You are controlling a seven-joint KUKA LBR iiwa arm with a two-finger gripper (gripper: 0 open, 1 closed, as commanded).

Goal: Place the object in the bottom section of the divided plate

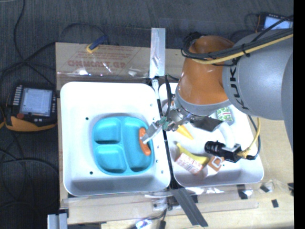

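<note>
A blue divided plate lies in the left white bin. An orange, carrot-like object rests along the plate's right-hand section, close to the wall between the bins. My gripper reaches in from the right over that wall, and its tip is at the upper end of the orange object, touching it or just above it. The grey arm with its orange band hangs over the right bin and hides that bin's upper part.
The right bin holds a yellow banana, a yellow cone-shaped piece, a green and white packet, a red and white packet and a small brown box. A control pendant lies left of the bench.
</note>
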